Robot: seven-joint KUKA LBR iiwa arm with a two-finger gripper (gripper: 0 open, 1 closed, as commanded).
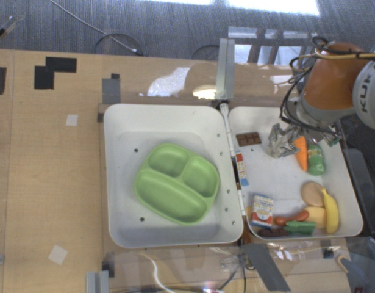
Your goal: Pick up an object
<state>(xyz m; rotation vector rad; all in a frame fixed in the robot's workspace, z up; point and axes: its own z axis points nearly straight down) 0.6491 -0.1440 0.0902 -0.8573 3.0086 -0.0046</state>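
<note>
Nearest the camera, along the front wall of the right bin (352,224), lies a small pile of toy food: a little box (262,209), a red and green bit (295,223), a round tan piece (311,193) and a yellow banana (331,210). These look light, hard and a bit smooth, so they could slip. The banana is long and thin, so I think it is best to pinch it across its middle. It lies right by the bin wall, so there is little room for a finger on that side.

Farther back in the same bin, the end effector (283,141) hangs low, just beside an orange carrot (302,153) and a green thing (316,161). I cannot tell how wide it is open, and I see nothing held in it. The carrot is thin too; a pinch across its sides looks best. A brown chocolate bar (248,139) lies flat near the wall between the bins.

The middle of the right bin has bare floor, good for moving. The left bin (120,224) holds a green plate (177,182) with three parts. The tabletop (47,163) lies around both bins
</note>
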